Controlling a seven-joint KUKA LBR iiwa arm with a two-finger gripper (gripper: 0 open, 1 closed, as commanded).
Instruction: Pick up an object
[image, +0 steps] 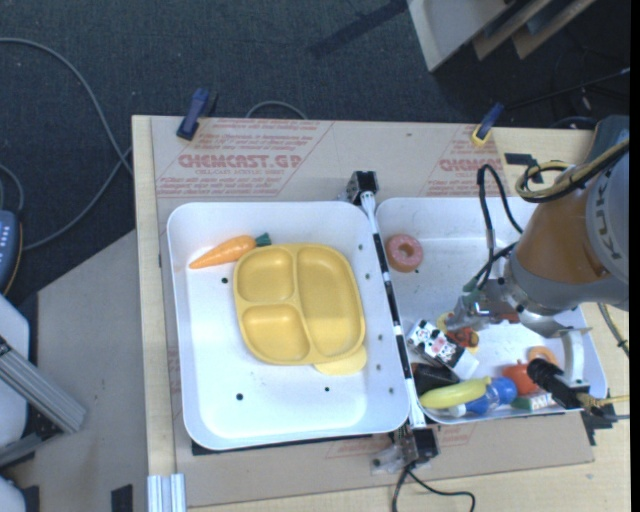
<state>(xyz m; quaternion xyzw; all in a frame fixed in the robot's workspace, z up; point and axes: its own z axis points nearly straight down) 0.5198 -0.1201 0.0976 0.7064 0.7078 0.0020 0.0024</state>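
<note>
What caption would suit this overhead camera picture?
Arm reaches into the right bin of toys; yellow tray and carrot lie in the left.

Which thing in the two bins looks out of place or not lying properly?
The yellow divided plate in the left bin sits on a second yellow piece that pokes out under its lower right edge, so the two are not aligned. The toys in the right bin are heaped at its near end.

I see an orange carrot, a yellow divided plate, a pink ring, and a yellow banana.
</note>
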